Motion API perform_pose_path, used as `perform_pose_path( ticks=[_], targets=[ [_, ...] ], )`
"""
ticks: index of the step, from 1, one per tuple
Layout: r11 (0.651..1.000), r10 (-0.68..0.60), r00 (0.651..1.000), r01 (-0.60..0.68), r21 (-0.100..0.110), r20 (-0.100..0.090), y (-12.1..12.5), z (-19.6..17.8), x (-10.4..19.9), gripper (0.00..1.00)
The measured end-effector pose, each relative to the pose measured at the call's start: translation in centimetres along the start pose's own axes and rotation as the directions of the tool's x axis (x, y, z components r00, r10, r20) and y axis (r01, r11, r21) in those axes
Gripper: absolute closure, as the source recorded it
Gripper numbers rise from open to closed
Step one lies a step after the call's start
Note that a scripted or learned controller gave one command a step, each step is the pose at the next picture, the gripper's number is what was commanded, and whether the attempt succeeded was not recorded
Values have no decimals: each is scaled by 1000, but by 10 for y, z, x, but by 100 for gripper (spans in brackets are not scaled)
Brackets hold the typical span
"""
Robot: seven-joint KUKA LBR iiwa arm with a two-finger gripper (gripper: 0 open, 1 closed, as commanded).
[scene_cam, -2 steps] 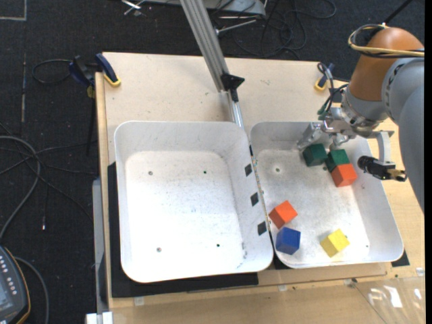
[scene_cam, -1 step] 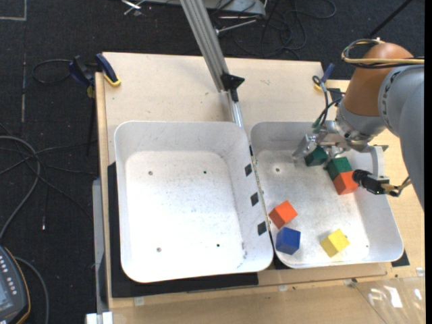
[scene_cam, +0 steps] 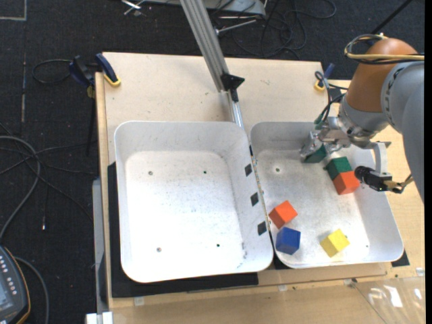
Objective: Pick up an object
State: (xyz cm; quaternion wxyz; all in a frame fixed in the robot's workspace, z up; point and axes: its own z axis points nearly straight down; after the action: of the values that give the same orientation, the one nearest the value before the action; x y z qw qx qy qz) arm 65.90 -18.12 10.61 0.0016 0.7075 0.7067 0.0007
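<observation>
Camera view: the two-finger metal gripper (scene_cam: 314,150) hangs over the right white plastic bin (scene_cam: 378,238); finger state unreadable; green cube (scene_cam: 338,165) at its four o'clock.

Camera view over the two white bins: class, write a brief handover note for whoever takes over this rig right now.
Gripper: low in the right bin, near its back wall; nothing seen between its fingers.
Blocks, all in the right bin: green block touching red block just beside the gripper; orange block, blue block and yellow block toward the front.
Done: nothing lifted yet.
Left: grasp one block, probably the green, and raise it.
</observation>
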Motion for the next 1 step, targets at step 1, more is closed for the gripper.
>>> perform_pose_path(
  ticks=[1],
  targets=[
    [1000,-7,1000,7,1,-1,-12,8,47,100]
  ],
)
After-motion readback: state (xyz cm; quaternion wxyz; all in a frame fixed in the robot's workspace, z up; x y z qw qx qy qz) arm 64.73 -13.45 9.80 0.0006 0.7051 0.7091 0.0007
